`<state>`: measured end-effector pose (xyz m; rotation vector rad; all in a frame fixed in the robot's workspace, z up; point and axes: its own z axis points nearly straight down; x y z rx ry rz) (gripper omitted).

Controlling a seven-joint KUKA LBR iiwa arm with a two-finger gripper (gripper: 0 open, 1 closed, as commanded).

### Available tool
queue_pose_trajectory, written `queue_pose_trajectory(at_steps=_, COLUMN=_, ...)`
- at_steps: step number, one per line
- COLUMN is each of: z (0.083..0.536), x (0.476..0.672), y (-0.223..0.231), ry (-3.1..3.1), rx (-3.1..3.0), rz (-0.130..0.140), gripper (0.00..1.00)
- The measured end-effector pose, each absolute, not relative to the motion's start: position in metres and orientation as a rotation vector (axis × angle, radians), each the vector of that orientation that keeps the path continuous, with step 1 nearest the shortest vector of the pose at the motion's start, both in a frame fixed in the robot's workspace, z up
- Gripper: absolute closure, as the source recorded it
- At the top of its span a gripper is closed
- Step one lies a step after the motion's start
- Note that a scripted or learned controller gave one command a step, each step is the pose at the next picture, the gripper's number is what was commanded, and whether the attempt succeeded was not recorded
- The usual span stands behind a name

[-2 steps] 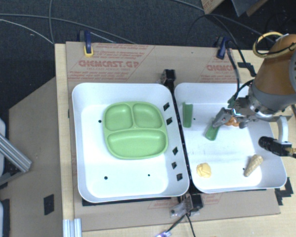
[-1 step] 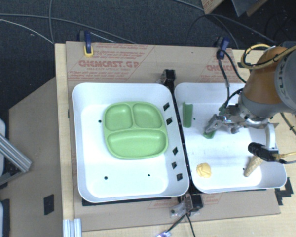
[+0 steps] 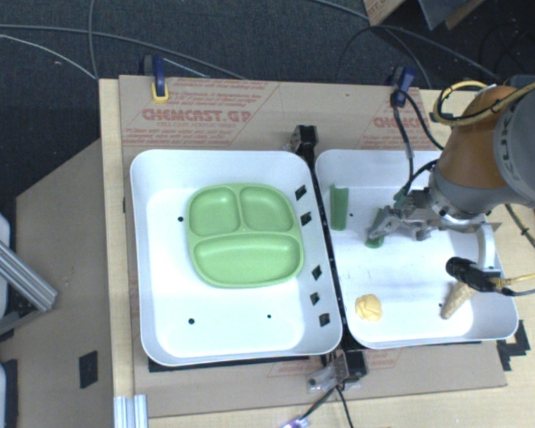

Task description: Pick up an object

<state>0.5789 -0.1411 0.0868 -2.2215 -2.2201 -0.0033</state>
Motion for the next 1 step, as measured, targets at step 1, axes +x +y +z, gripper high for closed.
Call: queue_pose_trajectory(at_steps=1, z=0.099, x=0.5803, y=-0.1406, ry=-2.223, rx=-2.222, rz=-0.008, gripper=1.0)
